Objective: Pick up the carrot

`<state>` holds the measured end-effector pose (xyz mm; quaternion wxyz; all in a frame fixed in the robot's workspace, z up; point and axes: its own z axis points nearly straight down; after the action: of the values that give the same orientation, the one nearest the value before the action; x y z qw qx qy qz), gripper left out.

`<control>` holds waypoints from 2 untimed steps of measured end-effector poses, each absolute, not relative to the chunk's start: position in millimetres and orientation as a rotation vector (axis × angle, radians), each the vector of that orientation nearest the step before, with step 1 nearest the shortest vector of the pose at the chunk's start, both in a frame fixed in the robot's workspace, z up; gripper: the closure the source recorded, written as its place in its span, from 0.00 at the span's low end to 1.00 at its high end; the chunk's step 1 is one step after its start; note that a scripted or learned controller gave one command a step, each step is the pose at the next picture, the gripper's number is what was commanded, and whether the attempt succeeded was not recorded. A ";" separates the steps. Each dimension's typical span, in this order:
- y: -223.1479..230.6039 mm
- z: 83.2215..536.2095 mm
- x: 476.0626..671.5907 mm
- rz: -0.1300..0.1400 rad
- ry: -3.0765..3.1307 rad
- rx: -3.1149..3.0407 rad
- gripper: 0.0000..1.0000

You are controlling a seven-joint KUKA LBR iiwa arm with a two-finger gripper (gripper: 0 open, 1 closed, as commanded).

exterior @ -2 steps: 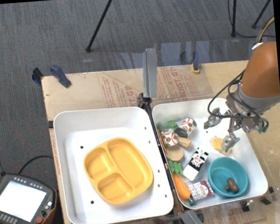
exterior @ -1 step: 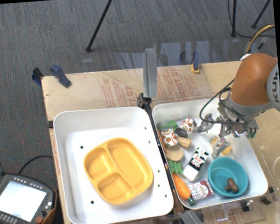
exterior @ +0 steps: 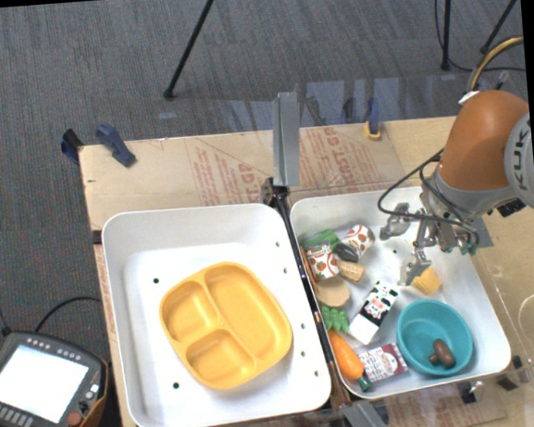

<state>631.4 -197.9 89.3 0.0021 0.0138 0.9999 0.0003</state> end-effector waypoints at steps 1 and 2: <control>-137.9 240.0 620.2 -0.001 3.122 0.117 0.00; -185.7 144.3 608.7 0.004 3.142 0.242 0.00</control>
<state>608.7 -185.7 144.3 -0.0050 0.0766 0.9970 0.0014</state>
